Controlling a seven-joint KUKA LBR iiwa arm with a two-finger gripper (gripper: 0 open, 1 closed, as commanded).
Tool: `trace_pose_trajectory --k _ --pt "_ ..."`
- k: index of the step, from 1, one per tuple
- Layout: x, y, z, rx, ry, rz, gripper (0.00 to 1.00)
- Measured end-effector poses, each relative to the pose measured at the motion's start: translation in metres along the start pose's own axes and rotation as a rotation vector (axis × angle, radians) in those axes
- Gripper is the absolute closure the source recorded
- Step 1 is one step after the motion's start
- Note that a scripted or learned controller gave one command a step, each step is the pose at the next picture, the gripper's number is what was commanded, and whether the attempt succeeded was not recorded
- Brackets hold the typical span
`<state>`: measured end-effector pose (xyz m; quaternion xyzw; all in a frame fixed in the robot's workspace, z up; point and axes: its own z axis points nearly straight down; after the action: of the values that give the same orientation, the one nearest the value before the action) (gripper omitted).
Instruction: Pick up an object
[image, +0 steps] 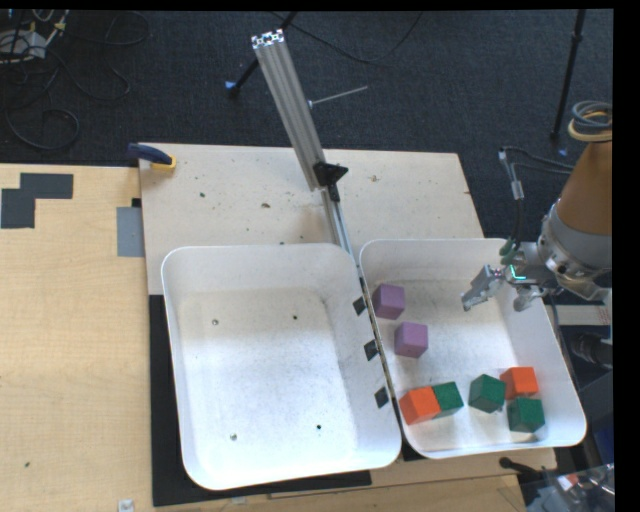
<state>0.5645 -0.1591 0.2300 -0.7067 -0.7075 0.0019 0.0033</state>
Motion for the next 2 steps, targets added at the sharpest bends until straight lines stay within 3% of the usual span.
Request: trace_pose_trajectory --k 1,2 --pt "0.0 0.001 -0.002 -0.004 -0.001 0.002 0.0" --pt "0.002 0.002 0.062 0.003 0.001 0.002 0.0"
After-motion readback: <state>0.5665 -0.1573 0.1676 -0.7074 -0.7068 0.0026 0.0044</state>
